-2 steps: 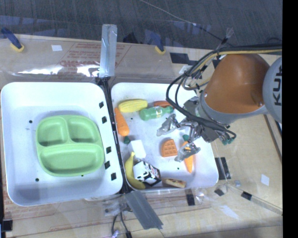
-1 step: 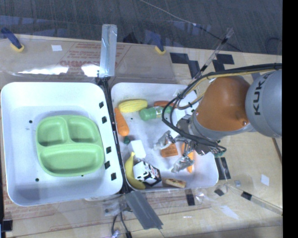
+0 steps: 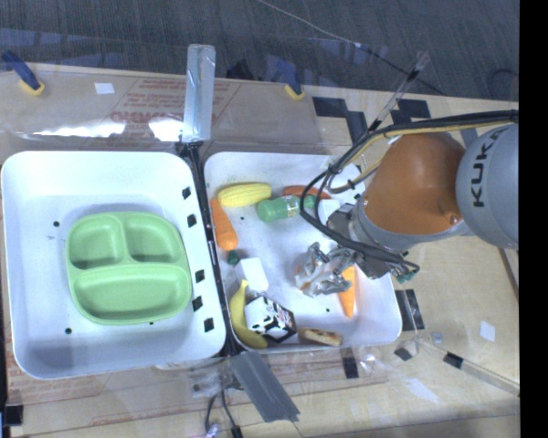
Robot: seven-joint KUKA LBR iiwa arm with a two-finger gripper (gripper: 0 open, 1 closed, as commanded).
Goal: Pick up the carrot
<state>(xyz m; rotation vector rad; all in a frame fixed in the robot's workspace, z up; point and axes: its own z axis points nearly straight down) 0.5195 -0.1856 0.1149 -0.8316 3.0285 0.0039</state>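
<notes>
Bins side by side: the left bin holds a green tray. In the right bin I see two orange pieces: a carrot against the left wall, and a second carrot near the right wall, touching the gripper. I cannot tell how the gripper stands. I judge the approach step in hand; next, I must confirm a carrot sits inside it before lifting.

Grey arm reaches in from right, orange wrist band just above the down-pointing claw.
</notes>
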